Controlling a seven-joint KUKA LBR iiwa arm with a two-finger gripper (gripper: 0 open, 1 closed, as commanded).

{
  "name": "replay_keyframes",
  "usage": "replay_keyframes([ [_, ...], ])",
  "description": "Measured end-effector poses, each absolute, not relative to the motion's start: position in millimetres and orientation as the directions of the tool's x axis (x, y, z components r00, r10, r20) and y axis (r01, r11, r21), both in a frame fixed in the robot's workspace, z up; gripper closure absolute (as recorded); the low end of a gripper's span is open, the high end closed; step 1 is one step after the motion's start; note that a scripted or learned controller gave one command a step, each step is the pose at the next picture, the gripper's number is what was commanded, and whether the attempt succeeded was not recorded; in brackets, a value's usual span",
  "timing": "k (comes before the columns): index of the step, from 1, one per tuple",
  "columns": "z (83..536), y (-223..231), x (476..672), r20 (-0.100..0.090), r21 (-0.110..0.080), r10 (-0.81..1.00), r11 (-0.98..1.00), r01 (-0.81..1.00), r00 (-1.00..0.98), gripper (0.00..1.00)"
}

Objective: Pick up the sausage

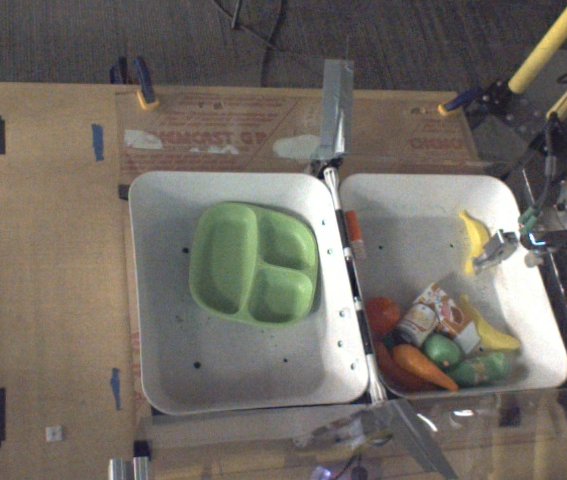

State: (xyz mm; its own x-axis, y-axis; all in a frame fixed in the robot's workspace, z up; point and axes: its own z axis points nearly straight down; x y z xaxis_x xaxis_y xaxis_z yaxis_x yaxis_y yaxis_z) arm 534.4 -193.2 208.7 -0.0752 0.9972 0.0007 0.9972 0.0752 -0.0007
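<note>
near heap (441,346): toy foods packed together at about 6 o'clock in the right bin (413,203), among them a carrot (425,366), a green fruit, small packets and a yellow piece; too tangled to separate every item.
sausage (353,236): most likely the slim reddish piece lying lengthwise at 9 o'clock in the right bin, touching the divider wall (335,223); a dark red shape under the carrot could be mistaken for it.
banana (474,238): yellow, at 3 o'clock from the sausage, across bare bin floor, just beside the gripper.
gripper (496,249): at the 3 o'clock rim of the right bin, well apart from the sausage; whether the jaws are open or closed, i cannot tell.
left bin (163,298): holds a green divided plate (255,264), at 9 o'clock from the sausage beyond the wall.
risk, wall: the sausage hugs the divider, so a descent may strike the wall or find no room on that side.
risk, slip: lying thin and flat, it may roll or squirt out of a closing grasp.
risk, wrong item: a drop from where the gripper sits would meet the banana instead.
</note>
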Motion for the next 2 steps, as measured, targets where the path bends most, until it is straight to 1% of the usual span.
replay_keyframes([
  [1,111.4,-178.5,521.1,-0.006,0.029,0.997,0.072,0.997,-0.072,0.00],
  [2,106.2,-160.1,507.2,-0.003,0.048,0.960,-0.279,0.959,0.279,0.00],
])
